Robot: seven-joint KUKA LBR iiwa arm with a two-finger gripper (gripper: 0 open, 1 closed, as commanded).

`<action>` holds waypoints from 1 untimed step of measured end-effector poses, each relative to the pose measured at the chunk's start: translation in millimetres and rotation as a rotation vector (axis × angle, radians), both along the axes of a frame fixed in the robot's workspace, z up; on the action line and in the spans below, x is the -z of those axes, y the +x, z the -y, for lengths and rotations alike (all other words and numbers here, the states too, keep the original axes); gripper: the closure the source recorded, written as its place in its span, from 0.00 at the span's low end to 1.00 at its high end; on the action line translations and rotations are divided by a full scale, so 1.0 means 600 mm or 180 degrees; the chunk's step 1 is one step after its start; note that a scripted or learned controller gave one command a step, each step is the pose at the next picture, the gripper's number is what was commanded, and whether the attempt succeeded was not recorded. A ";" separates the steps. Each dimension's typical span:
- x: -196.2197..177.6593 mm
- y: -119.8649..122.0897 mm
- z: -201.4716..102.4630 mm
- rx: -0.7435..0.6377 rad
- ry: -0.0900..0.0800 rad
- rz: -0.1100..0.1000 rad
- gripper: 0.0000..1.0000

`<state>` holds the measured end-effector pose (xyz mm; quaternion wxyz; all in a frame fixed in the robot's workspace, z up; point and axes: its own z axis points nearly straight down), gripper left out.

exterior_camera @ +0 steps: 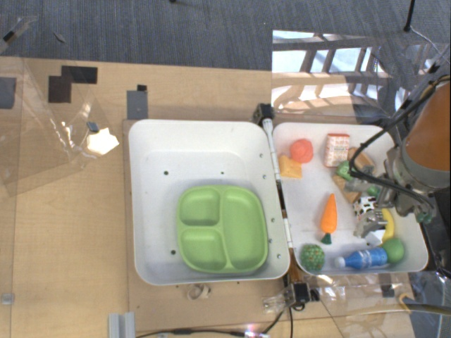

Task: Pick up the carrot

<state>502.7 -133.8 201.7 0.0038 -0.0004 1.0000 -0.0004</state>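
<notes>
bins (pixel 204 136): smooth white plastic | tray (pixel 222 229): glossy green plastic | bench (pixel 63 245): pale wood

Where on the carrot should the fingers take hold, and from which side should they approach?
Probably at the thick orange middle of the carrot, coming straight down from above. It lies flat on the floor of the right bin, its long axis running nearly up and down the view, green end nearest the camera, with bare floor on both long sides, so the fingers should close across its width.

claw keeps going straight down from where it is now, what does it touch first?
Probably the bare floor of the right bin, or the black-and-white toy beside the claw. The carrot lies apart, further toward the left bin, off that line. Depth is hard to judge from this slanted view.
</notes>
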 end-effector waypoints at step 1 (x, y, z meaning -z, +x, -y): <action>0.185 0.000 -0.030 -0.0047 -0.0009 0.0043 0.00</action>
